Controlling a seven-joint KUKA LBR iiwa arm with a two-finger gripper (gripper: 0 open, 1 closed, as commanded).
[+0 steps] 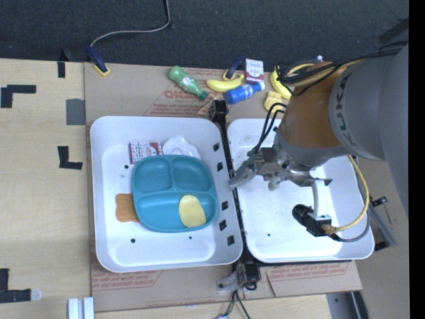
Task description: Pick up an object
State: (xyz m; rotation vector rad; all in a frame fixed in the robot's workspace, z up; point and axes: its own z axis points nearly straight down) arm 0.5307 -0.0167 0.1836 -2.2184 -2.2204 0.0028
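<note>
Fingers of your gripper (pixel 242 175) look spread and grip nothing, poised at the divider between the bins. The nearest pick, the yellow piece (pixel 192 211) on the blue tray (pixel 174 191), lies left of that divider.

Blue divided plate (pixel 174 193) flat in left bin (pixel 106 178)

The bench (pixel 46 178) is seen from a single fixed camera set above it, angled downward at a slant. Both white bins, the left bin (pixel 106 198) and the right bin (pixel 345 244), are framed whole at moderate range. The arm (pixel 358 105) is seen entering from the right edge.
</note>
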